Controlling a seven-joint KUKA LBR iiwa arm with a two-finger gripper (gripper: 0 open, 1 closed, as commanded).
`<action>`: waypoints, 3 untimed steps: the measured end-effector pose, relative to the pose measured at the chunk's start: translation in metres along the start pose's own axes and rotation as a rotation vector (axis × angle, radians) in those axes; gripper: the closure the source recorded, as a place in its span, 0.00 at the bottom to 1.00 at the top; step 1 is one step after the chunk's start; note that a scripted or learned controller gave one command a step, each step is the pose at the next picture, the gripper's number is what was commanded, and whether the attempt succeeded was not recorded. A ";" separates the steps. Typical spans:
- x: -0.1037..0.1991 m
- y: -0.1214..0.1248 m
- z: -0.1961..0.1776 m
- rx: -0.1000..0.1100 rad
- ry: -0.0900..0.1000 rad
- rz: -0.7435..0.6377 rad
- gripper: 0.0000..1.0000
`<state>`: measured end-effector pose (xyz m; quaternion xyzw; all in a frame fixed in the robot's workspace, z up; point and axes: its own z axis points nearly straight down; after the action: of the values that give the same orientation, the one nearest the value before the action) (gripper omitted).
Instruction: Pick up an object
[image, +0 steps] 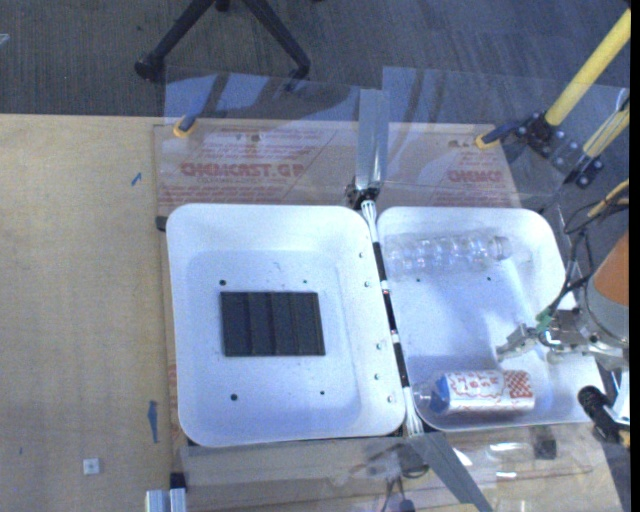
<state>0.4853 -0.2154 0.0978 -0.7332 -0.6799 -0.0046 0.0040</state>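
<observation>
The end effector (515, 342) hangs released and empty just above the can (485, 391), below the bottle (447, 251).

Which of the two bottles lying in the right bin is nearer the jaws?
The red-and-white labelled bottle with a blue cap, at the bin's near edge just below the gripper; the clear plastic bottle lies farther off.

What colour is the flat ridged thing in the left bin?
Dark grey, nearly black: the ridged panel, seen clearly in the camera view.

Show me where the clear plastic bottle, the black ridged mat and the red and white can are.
clear plastic bottle (447, 250), camera view, middle of its body
black ridged mat (272, 323), camera view, its centre
red and white can (483, 391), camera view, its label
</observation>
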 end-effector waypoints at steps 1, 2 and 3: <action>0.006 -0.006 -0.034 -0.001 -0.014 -0.007 0.00; 0.079 -0.010 0.011 -0.007 -0.014 -0.041 0.00; 0.079 -0.009 0.000 -0.011 -0.015 -0.040 1.00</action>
<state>0.4827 -0.1360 0.0986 -0.7195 -0.6945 -0.0029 -0.0053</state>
